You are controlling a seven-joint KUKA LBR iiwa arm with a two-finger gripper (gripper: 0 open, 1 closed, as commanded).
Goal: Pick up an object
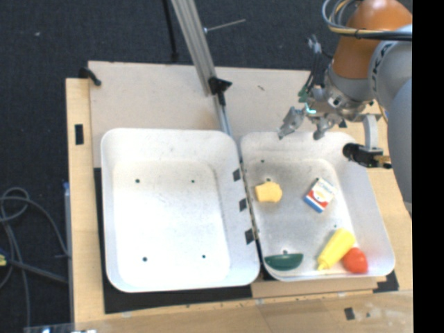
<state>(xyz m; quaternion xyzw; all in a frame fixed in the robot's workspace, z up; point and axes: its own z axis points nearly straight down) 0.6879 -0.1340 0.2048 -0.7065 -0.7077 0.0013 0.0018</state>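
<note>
While spread wide and holding nothing, hangs over the far rim of the right bin [361,186]: the gripper [303,127]. Resting on the tabletop [159,89], beside it, the left bin [118,158]. Lying in the right bin, well apart: yellow bottle [336,248] touching red ball [355,260], green dish [284,260] at the near rim, small box [318,195], yellow block [268,192]. Leaning across the tabletop, cut off above, a metal pole [198,44].

Dark carpet floor [41,26] around wooden bench [80,207]. Grey cables [28,220] at left. Slanted metal pole [198,44] rising from bench. Even overhead light.
</note>
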